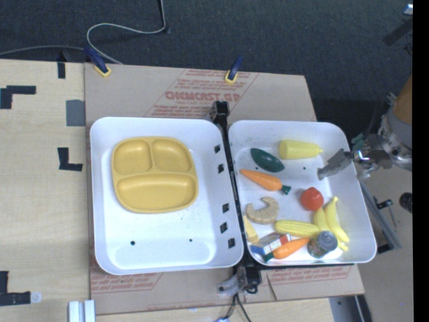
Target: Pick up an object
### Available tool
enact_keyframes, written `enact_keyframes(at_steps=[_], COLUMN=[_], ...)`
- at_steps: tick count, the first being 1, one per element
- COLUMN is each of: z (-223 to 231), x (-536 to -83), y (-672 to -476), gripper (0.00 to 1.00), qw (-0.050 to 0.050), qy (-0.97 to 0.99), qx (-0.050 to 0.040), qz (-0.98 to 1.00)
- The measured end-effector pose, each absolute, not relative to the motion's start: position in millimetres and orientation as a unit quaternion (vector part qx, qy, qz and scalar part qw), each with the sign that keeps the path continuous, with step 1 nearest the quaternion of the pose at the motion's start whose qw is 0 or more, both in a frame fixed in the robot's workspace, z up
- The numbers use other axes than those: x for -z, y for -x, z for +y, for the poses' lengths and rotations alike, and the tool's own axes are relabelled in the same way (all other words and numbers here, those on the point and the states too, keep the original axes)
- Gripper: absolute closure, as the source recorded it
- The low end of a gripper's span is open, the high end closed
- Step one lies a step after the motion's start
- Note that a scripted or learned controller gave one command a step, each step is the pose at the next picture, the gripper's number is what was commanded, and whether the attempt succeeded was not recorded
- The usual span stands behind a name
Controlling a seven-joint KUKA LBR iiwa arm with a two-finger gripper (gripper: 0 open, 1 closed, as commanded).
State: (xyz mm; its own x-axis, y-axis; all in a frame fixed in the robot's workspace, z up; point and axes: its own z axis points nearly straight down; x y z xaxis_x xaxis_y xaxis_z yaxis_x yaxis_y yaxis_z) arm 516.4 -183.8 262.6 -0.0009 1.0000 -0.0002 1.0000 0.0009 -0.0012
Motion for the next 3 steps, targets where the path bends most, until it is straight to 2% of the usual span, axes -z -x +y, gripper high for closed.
enact_keyframes(at_steps=[1, 2, 3], z=[-162, -173, -173], x=[-87, -86, -96], y=[-571.7, -505.0, -506.4], gripper=[0.0, 0.0, 1.0], qw=[-0.001, -0.001, -0.002], qy=[0.706, 0.707, 0.707], qx=[0.0011, 0.0, 0.0012], qz=[-0.708, -0.707, -0.707])
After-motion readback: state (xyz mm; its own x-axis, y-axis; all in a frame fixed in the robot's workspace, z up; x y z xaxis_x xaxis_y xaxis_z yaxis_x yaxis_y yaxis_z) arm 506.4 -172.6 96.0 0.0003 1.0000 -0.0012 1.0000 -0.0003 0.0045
